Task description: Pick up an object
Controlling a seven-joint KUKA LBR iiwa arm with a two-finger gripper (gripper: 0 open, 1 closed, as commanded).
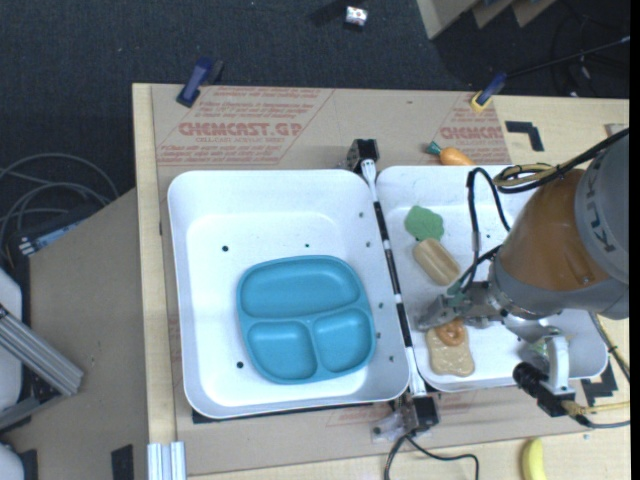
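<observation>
blue tray (305, 318); white bins (200, 218)

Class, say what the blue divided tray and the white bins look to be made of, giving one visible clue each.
Blue divided tray: probably moulded plastic, matte, judging by its even colour and rounded compartment walls. White bins: likely thin formed plastic, slightly glossy, with soft rounded rims.

My gripper (447, 313) hangs in the right bin (395, 193), lower middle of the frame. The left bin (200, 208) holds a tray (305, 318). Three items lie in the right one, near my gripper.
</observation>
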